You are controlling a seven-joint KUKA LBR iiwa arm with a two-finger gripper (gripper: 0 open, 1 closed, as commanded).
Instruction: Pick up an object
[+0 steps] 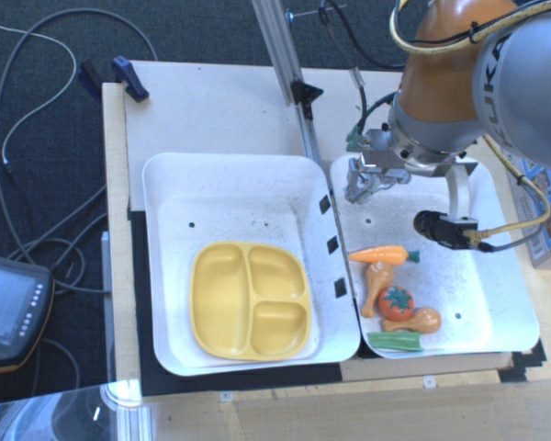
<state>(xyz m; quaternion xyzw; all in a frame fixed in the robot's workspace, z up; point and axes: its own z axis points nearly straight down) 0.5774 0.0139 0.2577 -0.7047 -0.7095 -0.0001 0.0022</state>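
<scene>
Toy carrot (379, 255) lying flat in right bin (496, 292), near the divider between the bins, leafy end pointing right. Just below it: tan drumstick-like toy (375, 288), red tomato (397, 302) touching another tan piece (423, 320), green pea pod (393, 341) hard against the front rim. All clustered in the near-left corner of that bin.

Gripper (361, 187) hanging over the far-left part of the right bin, above the cluster and apart from it, nothing between the fingers. Open or closed: cannot tell, too blurred and foreshortened.

Step, as judged: approach, no grasp yet. Next move probably calls for travel toward the front of the bin and descent onto one item; carrot nearest and least crowded, so likeliest target.

Edges: divider wall just left of carrot and drumstick, tight for a finger on that side; pea pod pinned by the rim, poor pick. Open floor across the middle and right of the bin, aside from black sensor block (445, 229) on the arm.

Left bin (230, 191) holding yellow compartment tray (251, 299). Metal post (280, 49) rising behind.
</scene>
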